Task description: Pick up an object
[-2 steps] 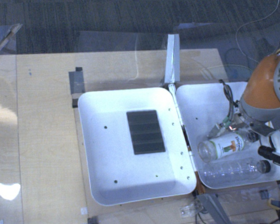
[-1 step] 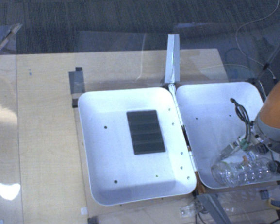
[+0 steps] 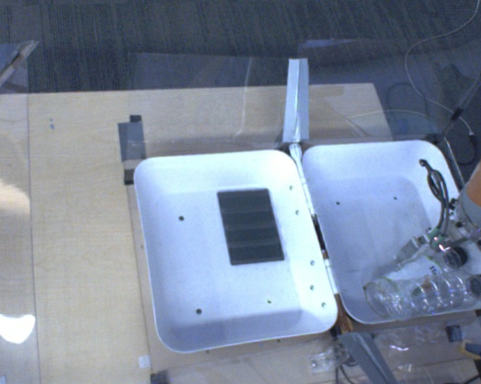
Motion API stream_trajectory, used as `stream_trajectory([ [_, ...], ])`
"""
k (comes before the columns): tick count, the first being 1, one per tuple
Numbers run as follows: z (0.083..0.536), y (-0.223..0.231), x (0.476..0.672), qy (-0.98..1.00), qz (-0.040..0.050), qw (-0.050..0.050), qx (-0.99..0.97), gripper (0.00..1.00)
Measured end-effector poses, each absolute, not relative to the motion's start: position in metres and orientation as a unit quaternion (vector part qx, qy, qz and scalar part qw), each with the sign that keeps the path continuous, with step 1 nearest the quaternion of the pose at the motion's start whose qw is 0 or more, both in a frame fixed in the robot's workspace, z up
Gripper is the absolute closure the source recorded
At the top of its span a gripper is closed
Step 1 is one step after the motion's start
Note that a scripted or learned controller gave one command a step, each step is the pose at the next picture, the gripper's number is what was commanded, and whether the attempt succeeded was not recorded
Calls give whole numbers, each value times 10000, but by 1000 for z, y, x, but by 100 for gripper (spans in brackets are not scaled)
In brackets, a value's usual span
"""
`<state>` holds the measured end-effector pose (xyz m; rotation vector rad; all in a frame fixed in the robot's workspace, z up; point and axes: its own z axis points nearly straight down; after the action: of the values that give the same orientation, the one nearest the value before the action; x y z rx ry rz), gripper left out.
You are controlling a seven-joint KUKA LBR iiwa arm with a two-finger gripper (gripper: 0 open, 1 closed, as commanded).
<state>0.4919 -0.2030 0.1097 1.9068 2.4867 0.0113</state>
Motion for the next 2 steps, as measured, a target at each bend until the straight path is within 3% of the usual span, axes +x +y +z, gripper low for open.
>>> stream_trajectory([
  [1, 90, -100, 549, 7881, 60, 73, 6155, 0],
  [2, 89, -93, 573, 7791, 39, 63, 6269, 0],
])
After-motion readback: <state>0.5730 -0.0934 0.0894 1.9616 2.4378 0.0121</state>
